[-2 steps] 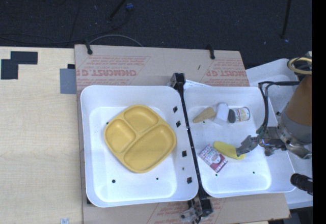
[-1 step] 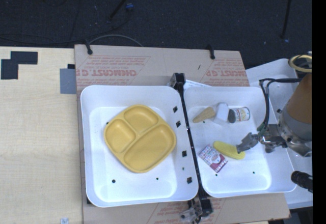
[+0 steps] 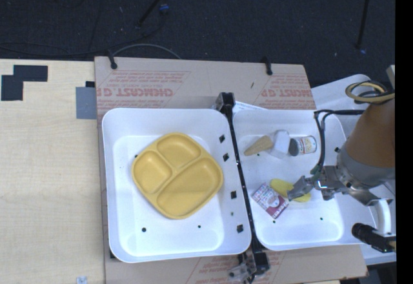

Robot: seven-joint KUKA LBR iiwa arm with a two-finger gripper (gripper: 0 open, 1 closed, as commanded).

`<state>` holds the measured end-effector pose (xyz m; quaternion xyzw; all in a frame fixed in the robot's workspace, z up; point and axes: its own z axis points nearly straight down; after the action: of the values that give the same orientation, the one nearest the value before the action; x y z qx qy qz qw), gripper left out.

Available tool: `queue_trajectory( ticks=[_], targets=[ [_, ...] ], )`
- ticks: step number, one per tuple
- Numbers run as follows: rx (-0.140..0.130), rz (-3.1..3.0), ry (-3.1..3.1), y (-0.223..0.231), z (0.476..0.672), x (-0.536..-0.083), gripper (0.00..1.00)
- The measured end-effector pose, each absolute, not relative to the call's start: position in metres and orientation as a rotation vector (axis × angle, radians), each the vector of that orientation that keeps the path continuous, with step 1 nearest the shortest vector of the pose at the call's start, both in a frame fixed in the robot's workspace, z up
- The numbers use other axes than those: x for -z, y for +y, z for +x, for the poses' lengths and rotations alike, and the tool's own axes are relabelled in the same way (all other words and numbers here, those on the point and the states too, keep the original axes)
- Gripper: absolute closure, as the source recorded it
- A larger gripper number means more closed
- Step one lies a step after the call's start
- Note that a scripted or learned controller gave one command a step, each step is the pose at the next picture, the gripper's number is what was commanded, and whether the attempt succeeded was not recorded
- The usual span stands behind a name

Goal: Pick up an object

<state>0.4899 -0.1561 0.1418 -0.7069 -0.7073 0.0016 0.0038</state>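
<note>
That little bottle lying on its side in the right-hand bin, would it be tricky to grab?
Probably a bit. The small bottle lies on its side and looks round, so a nudge could roll it across the right bin's smooth floor. It looks small, so likely light. Its surface looks smooth, so it might slip from the gripper.

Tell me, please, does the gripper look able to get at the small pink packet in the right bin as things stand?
Probably yes: the gripper hangs just right of the pink packet, which lies flat and uncovered, beside the yellow piece.
</note>
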Motion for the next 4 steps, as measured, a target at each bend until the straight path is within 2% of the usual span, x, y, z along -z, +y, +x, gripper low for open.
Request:
queue_trajectory(
  ticks=[1, 2, 3, 4],
  targets=[
    [0.003, -2.219, -2.217, -0.155, 0.491, -0.092, 0.0],
    [0.007, -2.225, -2.217, -0.156, 0.492, -0.105, 1.0],
    [0.0, -2.22, -2.223, -0.16, 0.495, -0.148, 1.0],
    [0.001, -2.222, -2.224, -0.167, 0.495, -0.208, 1.0]
  ],
)
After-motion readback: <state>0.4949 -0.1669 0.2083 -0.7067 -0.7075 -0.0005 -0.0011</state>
